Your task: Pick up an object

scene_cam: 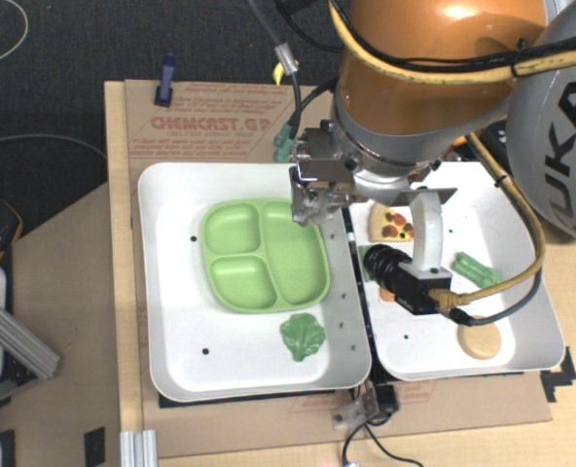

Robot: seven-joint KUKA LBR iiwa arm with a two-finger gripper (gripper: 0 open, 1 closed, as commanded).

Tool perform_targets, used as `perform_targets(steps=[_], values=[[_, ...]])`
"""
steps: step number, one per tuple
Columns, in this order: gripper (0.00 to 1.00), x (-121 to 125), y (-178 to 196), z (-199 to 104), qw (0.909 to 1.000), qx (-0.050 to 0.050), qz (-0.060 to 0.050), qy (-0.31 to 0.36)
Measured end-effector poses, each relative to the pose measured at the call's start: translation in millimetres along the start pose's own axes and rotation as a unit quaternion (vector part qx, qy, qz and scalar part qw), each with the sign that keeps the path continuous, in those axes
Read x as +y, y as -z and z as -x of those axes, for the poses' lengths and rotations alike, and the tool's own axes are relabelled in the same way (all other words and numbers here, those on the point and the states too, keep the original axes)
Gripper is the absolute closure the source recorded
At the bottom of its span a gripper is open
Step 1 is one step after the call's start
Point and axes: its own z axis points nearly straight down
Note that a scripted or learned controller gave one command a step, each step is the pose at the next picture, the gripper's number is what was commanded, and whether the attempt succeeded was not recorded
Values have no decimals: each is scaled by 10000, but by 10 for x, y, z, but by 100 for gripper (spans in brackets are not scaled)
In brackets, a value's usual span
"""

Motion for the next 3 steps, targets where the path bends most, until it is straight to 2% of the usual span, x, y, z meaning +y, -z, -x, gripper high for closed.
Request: perform_targets(steps=[1, 2, 3], values=[[100, -10, -526, 506, 9999, -29, -60, -79], [100, 9, 833, 792, 10000, 2, 71, -61], [100, 174, -210, 665, 10000, -26, -62, -54]])
